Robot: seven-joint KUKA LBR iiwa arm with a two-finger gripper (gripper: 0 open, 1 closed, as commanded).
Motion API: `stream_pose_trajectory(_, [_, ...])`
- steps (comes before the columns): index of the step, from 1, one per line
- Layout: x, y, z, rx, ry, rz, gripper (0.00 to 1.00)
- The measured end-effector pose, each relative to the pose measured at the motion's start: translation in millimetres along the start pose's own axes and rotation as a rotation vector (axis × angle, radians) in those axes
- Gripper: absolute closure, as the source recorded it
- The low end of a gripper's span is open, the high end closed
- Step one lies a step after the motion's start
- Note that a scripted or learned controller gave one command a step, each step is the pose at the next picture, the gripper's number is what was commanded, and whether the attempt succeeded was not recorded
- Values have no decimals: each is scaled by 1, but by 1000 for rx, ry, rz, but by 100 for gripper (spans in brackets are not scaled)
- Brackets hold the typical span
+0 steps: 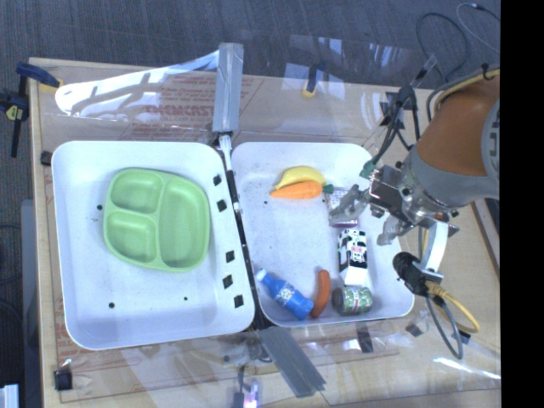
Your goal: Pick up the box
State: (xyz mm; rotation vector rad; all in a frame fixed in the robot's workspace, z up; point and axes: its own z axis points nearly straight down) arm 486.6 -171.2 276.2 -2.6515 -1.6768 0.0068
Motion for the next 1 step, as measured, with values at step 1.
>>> stream_pose_trajectory(1, [30, 12, -65, -5, 1, -54, 0])
